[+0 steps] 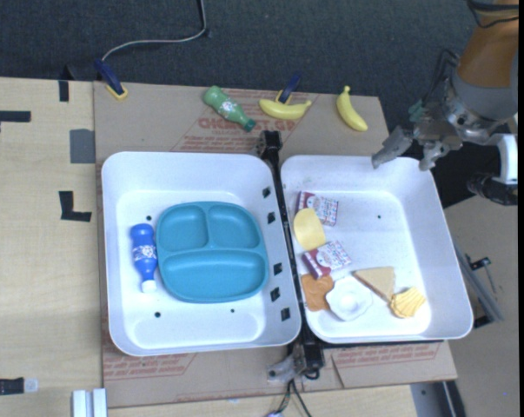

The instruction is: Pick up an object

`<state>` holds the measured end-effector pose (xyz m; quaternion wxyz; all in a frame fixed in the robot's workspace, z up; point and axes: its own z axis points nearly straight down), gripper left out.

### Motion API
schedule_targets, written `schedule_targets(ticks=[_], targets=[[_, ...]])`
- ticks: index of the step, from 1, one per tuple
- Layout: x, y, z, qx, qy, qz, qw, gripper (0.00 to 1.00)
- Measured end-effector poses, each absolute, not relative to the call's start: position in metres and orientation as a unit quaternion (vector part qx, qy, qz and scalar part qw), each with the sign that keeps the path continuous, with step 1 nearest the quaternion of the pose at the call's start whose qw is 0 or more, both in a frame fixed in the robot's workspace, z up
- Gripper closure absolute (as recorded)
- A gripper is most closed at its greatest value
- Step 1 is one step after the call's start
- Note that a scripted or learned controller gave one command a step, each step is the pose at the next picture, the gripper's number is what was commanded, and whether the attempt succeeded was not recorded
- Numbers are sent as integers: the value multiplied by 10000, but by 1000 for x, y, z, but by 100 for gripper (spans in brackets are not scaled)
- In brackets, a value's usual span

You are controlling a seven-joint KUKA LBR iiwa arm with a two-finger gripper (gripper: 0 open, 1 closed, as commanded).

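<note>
At the far right corner of the right bin [435, 200], the gripper [409, 152] is held just above the rim, its two grey fingers spread apart with nothing between them. The arm [487, 55], grey with an orange band, is seen reaching in from the right.

Inside the right bin, a cluster of small toy foods is gathered toward the left wall and near edge. A red-and-white printed packet [322, 208] lies farthest, touched by a smooth yellow rounded piece [308, 229]. A second printed packet [334, 255] is placed just nearer, beside a brown biscuit-like piece [315, 290]. A glossy white fried egg [348, 301], a tan wedge [379, 281] and a ridged yellow piece [408, 302] are set along the near side. The far right part of the bin floor is bare, and the gripper is well apart from all of these.

In the left bin [122, 181], a blue compartment plate [212, 251] of smooth plastic is laid flat, with a blue bottle [143, 254] lying just left of it.

Beyond the bins, on the cardboard [157, 115], a green bottle [228, 108] and two yellow bananas [284, 108] [351, 111] are found.
</note>
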<state>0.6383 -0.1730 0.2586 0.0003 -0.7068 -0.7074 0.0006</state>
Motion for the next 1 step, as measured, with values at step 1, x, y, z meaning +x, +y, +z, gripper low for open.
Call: schedule_targets(ticks=[1], targets=[[624,-106,175,-7064,-7078,6,14,0]])
